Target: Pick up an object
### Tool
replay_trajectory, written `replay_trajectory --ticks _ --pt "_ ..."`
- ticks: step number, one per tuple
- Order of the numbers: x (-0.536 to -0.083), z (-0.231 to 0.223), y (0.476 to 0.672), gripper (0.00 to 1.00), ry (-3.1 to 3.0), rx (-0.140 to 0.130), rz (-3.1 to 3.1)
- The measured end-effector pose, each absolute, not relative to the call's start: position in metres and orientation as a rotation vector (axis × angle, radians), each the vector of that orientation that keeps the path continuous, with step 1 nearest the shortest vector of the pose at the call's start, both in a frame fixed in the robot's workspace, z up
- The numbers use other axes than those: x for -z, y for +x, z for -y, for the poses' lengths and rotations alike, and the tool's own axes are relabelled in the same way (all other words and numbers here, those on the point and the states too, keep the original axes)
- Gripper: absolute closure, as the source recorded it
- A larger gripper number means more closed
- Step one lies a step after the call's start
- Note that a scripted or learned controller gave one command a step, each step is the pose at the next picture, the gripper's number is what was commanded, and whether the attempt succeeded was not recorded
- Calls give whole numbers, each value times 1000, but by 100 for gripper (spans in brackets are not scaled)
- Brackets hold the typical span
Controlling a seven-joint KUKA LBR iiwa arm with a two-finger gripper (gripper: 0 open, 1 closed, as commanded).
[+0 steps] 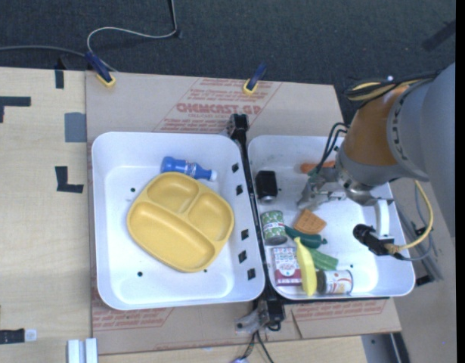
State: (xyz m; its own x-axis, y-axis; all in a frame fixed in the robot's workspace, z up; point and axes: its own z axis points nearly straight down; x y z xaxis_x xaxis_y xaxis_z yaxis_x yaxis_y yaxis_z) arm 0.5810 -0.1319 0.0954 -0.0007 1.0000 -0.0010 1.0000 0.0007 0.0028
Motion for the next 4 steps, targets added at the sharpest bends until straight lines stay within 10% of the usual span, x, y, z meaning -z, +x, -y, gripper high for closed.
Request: replay_trajectory --ticks 1,2,3,4 --pt "-104 131 581 100 2220 -2 -2222" --pt "-104 131 581 0 2219 -2 -2223" --pt "-84 121 663 0 2229 12 -2227" --pt "-94 121 664 100 2221 10 -2224"
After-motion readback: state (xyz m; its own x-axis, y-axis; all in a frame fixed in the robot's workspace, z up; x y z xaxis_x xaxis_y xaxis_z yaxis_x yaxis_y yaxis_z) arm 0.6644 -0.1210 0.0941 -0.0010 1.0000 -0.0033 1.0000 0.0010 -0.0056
